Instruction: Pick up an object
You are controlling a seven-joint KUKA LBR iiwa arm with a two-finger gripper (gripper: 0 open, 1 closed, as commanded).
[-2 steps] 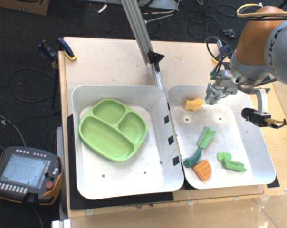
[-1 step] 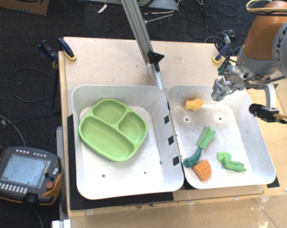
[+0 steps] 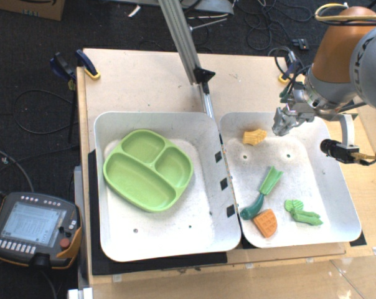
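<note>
Dark carpet is seen around the bench (image 3: 144, 73). Two white bins are set side by side: the left bin (image 3: 113, 229) bears a green divided plate (image 3: 148, 169); the right bin (image 3: 337, 198) holds a green-handled tool (image 3: 263, 192), a green toy (image 3: 302, 212), an orange piece (image 3: 266, 223) and a yellow piece (image 3: 254, 136). The gripper (image 3: 282, 124) is poised near the yellow piece; whether it is closed cannot be told.

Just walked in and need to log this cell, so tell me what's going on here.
A grey arm with an orange band reaches in from the right, its tool hanging over the far end of the right bin, close to a yellow piece. Nothing shows between its fingers. A green stalk-like toy, an orange piece and a small green toy lie nearer the front. The left bin holds a green divided plate.
</note>
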